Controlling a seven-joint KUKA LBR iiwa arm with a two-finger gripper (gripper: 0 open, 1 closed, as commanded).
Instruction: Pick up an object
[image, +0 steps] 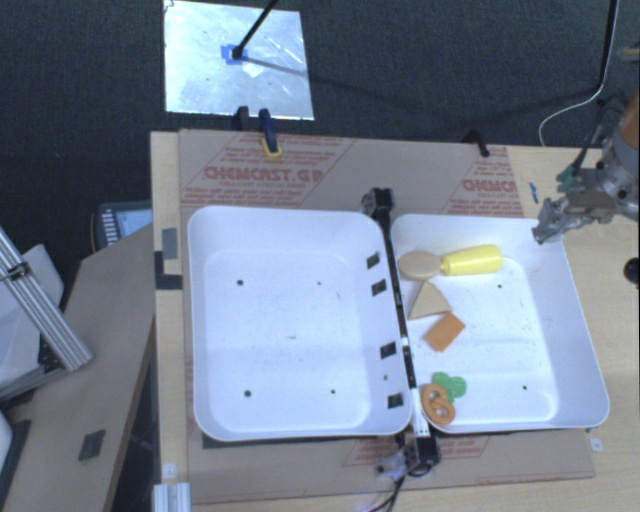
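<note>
Objects for this pick all lie in the right bin (575, 330), gathered toward its left side, right of centre in the frame: a yellow cylinder (472, 261) touching a tan oval piece (419, 265) at the top, a tan wedge (430, 299) and an orange block (445, 331) just below, and a green piece (450, 384) with an orange ring (437, 403) at the lower left corner, against the divider. The left bin (290, 320) fills the middle of the frame.

We judge the yellow cylinder the easiest target: it stands proud and its far end is free. We would come down over its middle, jaws across its short axis, and keep clear of the oval piece so it is not dragged along. The ring and green piece sit too tight to the wall for a clean approach.

At the upper right edge of the frame, the gripper (545, 232) hangs just outside the right bin's top right corner, well apart from every object, the wrist tilted down and leftward. Whether its fingers are spread or closed we cannot tell; nothing is seen between them.
</note>
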